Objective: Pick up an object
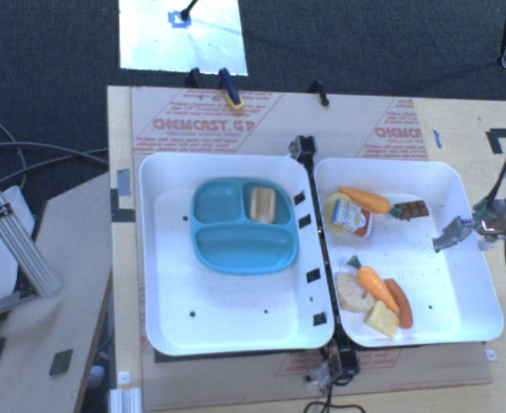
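The light is bright, even and cool, giving the whole picture a bluish cast, and the two white bins come close to washing out while the dark floor stays dim. A pale sheet on the floor glares almost white, and shadows are soft and faint, a thin one along each bin's rim. The picture is slightly soft and grainy throughout, and the tool at the right edge looks blurred.

A blue divided plate is seen in the left bin, bread in its upper-right compartment. The gripper is positioned over the right bin.
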Robot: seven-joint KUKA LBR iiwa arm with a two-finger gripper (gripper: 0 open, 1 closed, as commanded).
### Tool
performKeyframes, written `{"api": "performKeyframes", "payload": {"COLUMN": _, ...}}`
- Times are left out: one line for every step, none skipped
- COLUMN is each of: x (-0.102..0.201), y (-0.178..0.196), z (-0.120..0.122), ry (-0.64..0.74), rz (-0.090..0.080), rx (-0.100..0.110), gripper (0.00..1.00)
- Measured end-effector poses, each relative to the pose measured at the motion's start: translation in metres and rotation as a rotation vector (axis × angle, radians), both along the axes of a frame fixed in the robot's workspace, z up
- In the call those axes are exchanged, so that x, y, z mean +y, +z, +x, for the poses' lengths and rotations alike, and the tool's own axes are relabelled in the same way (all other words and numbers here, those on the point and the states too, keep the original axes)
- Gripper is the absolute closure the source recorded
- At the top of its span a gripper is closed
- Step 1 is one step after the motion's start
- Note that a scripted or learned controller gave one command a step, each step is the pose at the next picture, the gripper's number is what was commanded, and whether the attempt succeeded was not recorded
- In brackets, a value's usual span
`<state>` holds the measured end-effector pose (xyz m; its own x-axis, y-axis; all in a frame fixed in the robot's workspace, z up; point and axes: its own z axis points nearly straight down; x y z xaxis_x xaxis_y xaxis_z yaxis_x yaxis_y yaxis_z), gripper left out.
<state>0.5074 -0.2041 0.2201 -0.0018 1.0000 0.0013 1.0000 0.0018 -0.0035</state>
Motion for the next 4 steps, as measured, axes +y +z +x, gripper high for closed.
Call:
{"api": "performKeyframes", "payload": {"x": -0.001, "y": -0.042, "z": 0.000, "ry": -0.001, "rz": -0.001, "rx": -0.002, "gripper": 0.00}}
{"api": "performKeyframes", "payload": {"x": 0.000, "y": -0.088, "z": -0.009, "ry": -0.001, "rz": 0.000, "rx": -0.002, "gripper": 0.00}}
{"api": "performKeyframes", "payload": {"x": 0.000, "y": -0.138, "z": -0.008, "ry": -0.001, "rz": -0.001, "rx": -0.002, "gripper": 0.00}}
{"api": "performKeyframes", "payload": {"x": -0.001, "y": -0.125, "z": -0.007, "ry": -0.002, "rz": -0.003, "rx": -0.008, "gripper": 1.00}}
